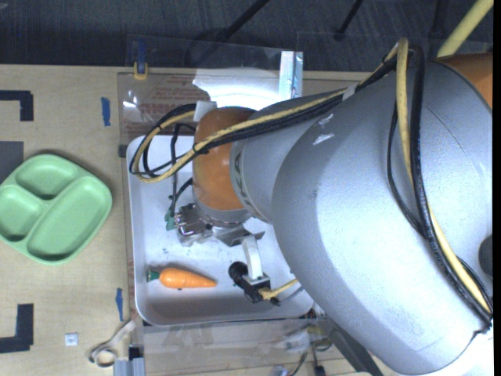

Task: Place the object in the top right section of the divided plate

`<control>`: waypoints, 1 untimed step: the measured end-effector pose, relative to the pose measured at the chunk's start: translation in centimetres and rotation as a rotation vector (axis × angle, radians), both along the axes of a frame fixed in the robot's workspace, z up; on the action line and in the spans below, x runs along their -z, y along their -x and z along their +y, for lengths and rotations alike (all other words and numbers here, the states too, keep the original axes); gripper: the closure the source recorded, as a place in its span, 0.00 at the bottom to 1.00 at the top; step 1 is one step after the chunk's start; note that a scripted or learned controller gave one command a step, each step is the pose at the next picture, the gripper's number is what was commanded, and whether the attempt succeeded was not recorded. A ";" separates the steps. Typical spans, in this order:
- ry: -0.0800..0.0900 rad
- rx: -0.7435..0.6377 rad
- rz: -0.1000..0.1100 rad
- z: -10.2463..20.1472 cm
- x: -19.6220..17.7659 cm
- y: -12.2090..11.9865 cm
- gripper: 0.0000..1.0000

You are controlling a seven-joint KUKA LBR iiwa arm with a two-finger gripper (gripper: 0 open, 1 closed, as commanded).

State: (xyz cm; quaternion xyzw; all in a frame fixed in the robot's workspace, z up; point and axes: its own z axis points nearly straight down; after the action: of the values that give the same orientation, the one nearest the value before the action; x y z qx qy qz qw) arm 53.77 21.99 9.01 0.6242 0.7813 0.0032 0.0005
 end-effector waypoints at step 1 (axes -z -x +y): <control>-0.001 0.000 -0.004 0.0 0.0 -0.1 0.00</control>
State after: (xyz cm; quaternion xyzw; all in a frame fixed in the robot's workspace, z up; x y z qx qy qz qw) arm 53.87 22.03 8.99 0.6241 0.7813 0.0049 0.0019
